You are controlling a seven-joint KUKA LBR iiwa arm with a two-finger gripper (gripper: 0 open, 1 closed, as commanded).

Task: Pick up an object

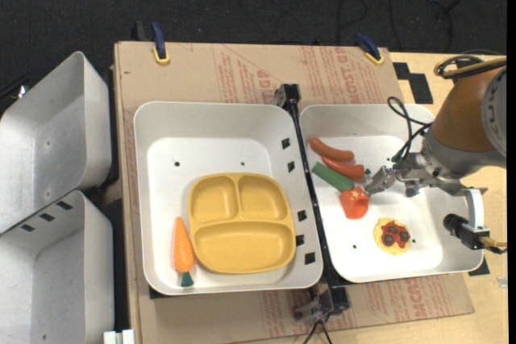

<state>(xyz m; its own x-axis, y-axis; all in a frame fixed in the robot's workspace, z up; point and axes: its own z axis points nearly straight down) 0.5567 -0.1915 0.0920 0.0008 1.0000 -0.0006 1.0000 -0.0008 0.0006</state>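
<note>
- You see the gripper (377,181) low in the right bin (419,266), tips just beside the red pepper (354,203); whether it is open or closed, you cannot tell.
- The green pepper (332,176) and sausages (339,159) crowd it, so a nudge may push the pepper away.

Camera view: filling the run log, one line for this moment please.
gripper | right bin | at red pepper | grasp unconfirmed | carrot, tray in left bin

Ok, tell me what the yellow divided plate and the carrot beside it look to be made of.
Yellow divided plate: probably moulded plastic, matte to slightly satin; uniform colour, rounded compartment ridges, no strong glare.
Carrot: likely a plastic toy, smooth; flat even orange with a small dark green stub, no natural texture. Rubber can't be ruled out.
</note>
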